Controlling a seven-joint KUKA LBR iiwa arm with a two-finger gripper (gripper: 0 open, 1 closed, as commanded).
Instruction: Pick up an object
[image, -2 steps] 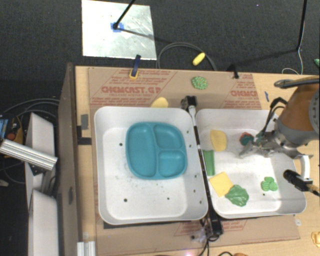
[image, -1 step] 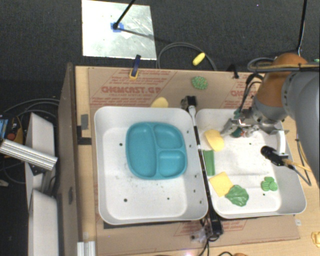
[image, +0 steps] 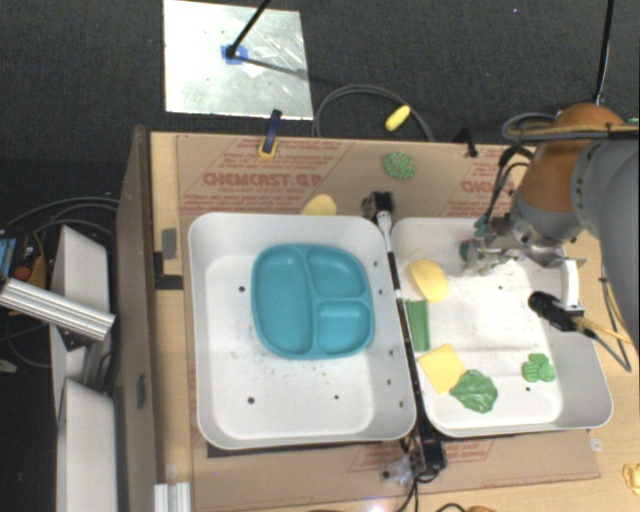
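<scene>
Objects lie in the right bin (image: 585, 400) (yellow pieces (image: 428, 280), green ones (image: 474, 391)); the gripper (image: 482, 254) hovers at its far edge, grip state unreadable.

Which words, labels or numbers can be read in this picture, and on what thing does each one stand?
"CHEMCAST" in red print, followed by letters that look like "GP", on the brown board under the white bins.
A second red print of the same kind on the board behind the right bin, near the gripper: partly hidden and blurred, not readable.
Small red lines beneath the big print: too small to read.
</scene>
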